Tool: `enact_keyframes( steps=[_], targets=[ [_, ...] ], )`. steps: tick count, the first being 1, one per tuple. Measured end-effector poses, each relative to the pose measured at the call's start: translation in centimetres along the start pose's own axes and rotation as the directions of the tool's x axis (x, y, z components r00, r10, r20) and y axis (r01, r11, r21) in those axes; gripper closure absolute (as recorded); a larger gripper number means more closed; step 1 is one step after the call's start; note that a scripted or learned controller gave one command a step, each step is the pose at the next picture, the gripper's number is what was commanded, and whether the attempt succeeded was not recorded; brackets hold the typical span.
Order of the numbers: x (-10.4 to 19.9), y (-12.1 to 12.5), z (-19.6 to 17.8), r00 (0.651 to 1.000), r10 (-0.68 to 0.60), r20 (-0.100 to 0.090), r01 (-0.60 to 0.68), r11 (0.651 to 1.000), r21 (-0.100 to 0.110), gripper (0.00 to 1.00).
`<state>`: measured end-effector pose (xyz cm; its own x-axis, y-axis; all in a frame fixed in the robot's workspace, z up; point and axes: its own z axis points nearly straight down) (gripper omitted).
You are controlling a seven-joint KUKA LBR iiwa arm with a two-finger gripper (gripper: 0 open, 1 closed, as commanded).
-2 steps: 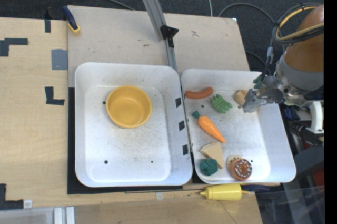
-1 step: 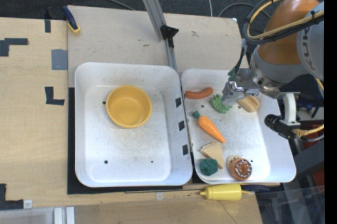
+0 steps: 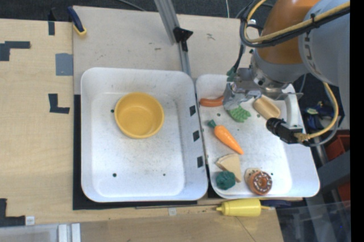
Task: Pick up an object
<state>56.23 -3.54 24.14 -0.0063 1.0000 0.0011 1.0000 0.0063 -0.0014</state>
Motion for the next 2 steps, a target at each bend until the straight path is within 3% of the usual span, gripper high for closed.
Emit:
enact_keyframes(
  steps=[2],
  targets=[
    [11.9,2.9,0.9,1.0,-0.002,0.0,0.002,1.0,0.0,1.0]
  ],
)
